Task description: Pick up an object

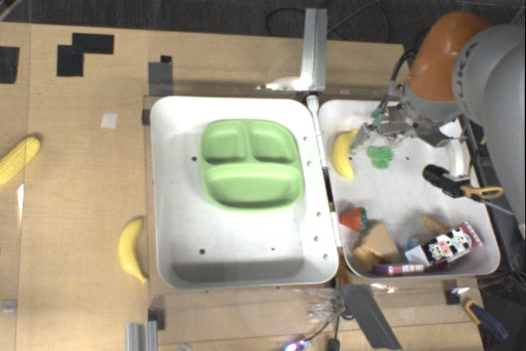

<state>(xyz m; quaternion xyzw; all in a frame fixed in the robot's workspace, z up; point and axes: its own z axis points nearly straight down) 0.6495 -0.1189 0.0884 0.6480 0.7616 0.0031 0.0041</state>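
Banana point(343, 156), light, firm and smooth-skinned by the look of it, lies against the right bin's point(411, 267) left wall, best gripped across its middle; gripper point(380, 130) hovers just beside it, fingers' state unclear.

The arm point(485, 62) enters the camera view at about three o'clock as a bulky, rounded body in smooth matte grey. Toward eleven o'clock of that mass sits a glossy orange band point(440, 53), dome-shaped and catching a soft highlight. Below the band a darker grey wrist section narrows toward nine o'clock into the gripper point(380, 127), a small cluster of pale metal parts with thin struts and a greenish tint among them. Thin dark cables run along the wrist's edge beside the orange band.
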